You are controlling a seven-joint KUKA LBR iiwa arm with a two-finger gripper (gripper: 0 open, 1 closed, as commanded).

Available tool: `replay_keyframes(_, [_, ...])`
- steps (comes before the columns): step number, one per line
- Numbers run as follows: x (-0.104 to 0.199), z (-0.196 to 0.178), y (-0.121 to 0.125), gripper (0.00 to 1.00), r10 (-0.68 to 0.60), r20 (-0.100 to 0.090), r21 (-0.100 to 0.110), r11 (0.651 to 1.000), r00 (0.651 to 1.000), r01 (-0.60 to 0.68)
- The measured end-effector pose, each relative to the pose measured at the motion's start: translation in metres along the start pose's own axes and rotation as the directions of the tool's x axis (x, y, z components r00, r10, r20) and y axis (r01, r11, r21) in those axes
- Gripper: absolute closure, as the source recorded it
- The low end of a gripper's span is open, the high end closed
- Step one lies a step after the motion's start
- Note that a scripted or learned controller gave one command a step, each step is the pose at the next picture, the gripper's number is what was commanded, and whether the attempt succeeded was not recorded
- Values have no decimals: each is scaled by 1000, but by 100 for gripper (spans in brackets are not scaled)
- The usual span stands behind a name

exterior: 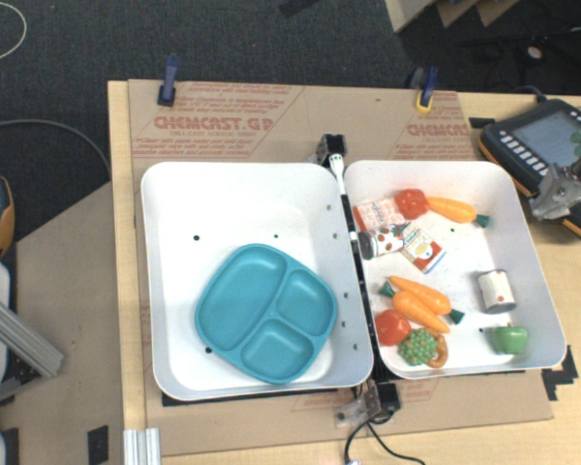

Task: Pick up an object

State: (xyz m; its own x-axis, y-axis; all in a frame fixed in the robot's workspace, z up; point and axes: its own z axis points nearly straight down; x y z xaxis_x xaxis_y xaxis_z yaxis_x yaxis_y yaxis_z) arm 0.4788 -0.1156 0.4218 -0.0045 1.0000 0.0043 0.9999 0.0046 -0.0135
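Note:
The right white bin (523, 223) holds several toy foods. At its back lie a red pepper (412, 202) and an orange carrot (452, 209). Beside them are a small printed packet (373, 214), a dark-capped bottle (387, 241) and a little carton (422, 251). Two more carrots (418, 299) lie near the front, with a red tomato (391, 327) and a green bunch on a brown ring (423, 348) below them. A silver can (495, 290) and a green apple (509, 338) sit at the right. In the left bin (223, 201), a teal compartment plate (266, 311) lies at the front.
Both bins rest on a brown cardboard sheet (271, 124) held by clamps (167, 80) at the back edge. A black hand-held controller (537, 146) lies off the bench's right. Cables and a metal rail (19, 342) lie at the left.

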Motion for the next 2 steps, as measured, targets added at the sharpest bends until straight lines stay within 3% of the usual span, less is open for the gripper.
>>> replay_keyframes(1, [80,-108,51,100,-6,4,-29,1000,1000,6])
replay_keyframes(2, [103,23,-1,100,2,3,3,1000,1000,-2])
